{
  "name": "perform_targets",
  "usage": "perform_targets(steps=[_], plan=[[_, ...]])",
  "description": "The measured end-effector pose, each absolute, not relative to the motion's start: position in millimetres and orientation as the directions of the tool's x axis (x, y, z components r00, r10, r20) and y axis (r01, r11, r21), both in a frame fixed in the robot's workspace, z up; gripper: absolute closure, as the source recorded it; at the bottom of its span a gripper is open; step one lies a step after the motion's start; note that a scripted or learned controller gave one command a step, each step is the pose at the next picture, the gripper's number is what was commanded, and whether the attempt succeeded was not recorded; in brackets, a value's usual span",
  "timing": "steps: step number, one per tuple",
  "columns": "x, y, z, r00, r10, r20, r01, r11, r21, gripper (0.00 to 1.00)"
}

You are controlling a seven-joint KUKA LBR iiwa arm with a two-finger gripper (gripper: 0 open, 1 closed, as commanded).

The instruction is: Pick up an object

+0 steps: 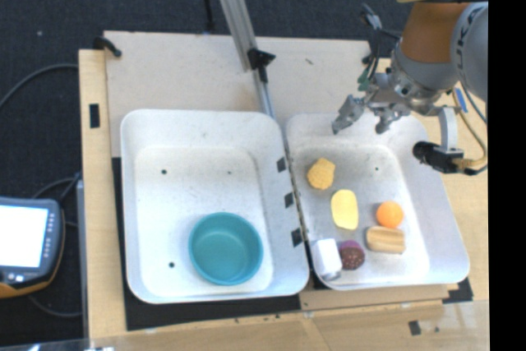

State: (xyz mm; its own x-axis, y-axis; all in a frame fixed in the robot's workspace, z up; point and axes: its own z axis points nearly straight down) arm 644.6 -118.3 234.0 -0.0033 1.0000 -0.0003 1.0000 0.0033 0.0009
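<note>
My gripper (362,120) hangs open over the back rim of the right bin (436,201), with nothing between its fingers. Below it in that bin lie a round yellow-orange cookie-like piece (321,173), a pale yellow oval piece (345,209), an orange ball (389,214), a tan bread-like roll (385,240), a dark purple ball (352,256) and a white cylinder (328,256). The nearest piece, the cookie-like one, is well in front and to the left of the fingers.
The left bin (148,144) holds a teal bowl (226,248) at its front. A slanted aluminium post (234,4) rises behind the bins' shared edge. A screen device (25,242) lies off the bench at the far left.
</note>
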Motion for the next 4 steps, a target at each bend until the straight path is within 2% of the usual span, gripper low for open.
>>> perform_targets(steps=[1, 2, 4], plan=[[644.6, -118, 234, -0.004, 1.0, -0.001, 1.0, 0.004, 0.001, 0.0], [637.6, -118, 189, 0.0, 1.0, -0.002, 1.0, 0.0, -0.004, 0.0], [636.6, -119, 98, 0.002, 1.0, -0.002, 1.0, -0.002, -0.004, 0.0]])
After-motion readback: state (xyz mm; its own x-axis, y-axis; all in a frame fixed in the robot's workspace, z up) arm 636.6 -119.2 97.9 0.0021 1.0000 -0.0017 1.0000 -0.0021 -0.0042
